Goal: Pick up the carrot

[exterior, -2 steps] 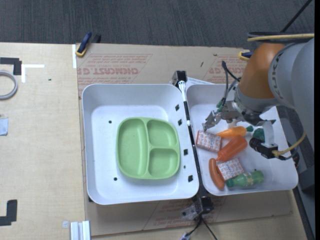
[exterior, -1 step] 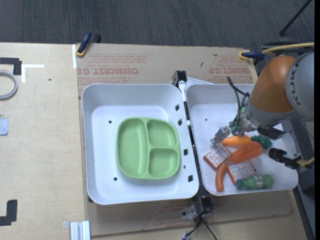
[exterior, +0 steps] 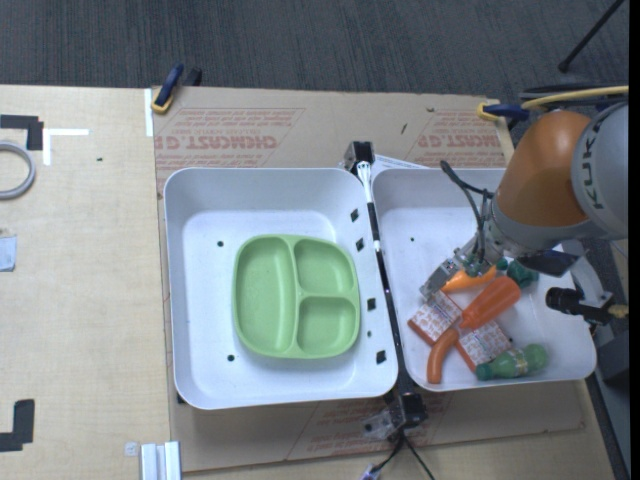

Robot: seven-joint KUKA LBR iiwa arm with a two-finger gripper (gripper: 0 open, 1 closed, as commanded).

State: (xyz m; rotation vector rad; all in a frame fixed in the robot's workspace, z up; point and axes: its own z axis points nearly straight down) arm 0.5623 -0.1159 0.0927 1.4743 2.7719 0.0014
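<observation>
The carrot (exterior: 490, 303), orange with a dark green top at its upper right end, lies at a slant in the middle of the right bin (exterior: 420, 208). My gripper (exterior: 455, 272) hangs low over that bin, just up and left of the carrot, under the orange-banded wrist (exterior: 540, 183). A smaller orange piece (exterior: 468, 281) lies right at the gripper's tip, touching the carrot's upper side. The wrist hides how the gripper meets it.
A curved orange sausage-like piece (exterior: 438, 356), two red-and-white packets (exterior: 435, 318) and a green vegetable (exterior: 512, 362) crowd the right bin's front. The left bin (exterior: 200, 268) holds a green divided plate (exterior: 297, 296). A black clip (exterior: 358, 154) sits where the bins meet.
</observation>
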